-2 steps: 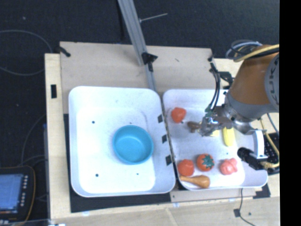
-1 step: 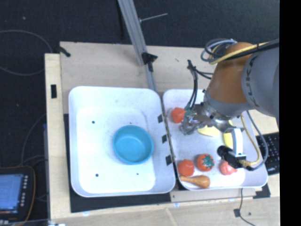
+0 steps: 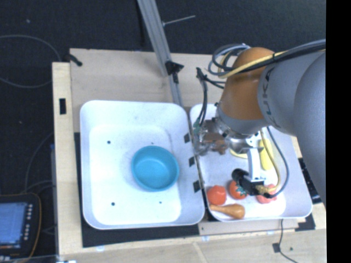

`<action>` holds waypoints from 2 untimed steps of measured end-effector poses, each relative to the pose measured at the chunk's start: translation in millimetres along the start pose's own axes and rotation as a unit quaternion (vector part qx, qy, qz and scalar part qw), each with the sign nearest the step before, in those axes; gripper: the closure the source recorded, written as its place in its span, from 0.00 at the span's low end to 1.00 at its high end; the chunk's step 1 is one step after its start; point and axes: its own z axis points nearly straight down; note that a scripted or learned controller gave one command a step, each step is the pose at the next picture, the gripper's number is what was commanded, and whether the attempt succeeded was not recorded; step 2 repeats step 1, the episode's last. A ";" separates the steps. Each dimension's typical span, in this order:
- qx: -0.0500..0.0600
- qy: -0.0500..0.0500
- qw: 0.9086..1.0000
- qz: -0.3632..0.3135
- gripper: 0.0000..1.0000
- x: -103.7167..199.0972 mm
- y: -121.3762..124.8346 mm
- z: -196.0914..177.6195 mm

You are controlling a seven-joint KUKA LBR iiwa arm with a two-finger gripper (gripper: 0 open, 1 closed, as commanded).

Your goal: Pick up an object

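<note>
Blue bowl (image 3: 155, 167): upright, middle of left bin (image 3: 96, 130).
Gripper (image 3: 211, 141): over the right bin's (image 3: 293, 201) left wall; open or closed, cannot tell.
Orange ball (image 3: 216, 193): right bin, front left, just beside tan gourd (image 3: 227, 210).
Yellow banana (image 3: 267, 156): farther right, partly hidden.

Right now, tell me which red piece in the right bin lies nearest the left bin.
The smooth orange-red ball, leftmost of the three; the tomato and the red piece lie further right.

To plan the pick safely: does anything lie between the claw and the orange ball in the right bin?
Nothing visible does. Bare floor of the right bin separates the claw from the orange ball; a tan pear-shaped thing lies beyond it.
</note>
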 end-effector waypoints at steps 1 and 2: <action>0.002 0.001 1.000 0.000 1.00 51.6 11.9 -21.3; 0.002 0.001 1.000 0.000 1.00 51.6 11.9 -21.3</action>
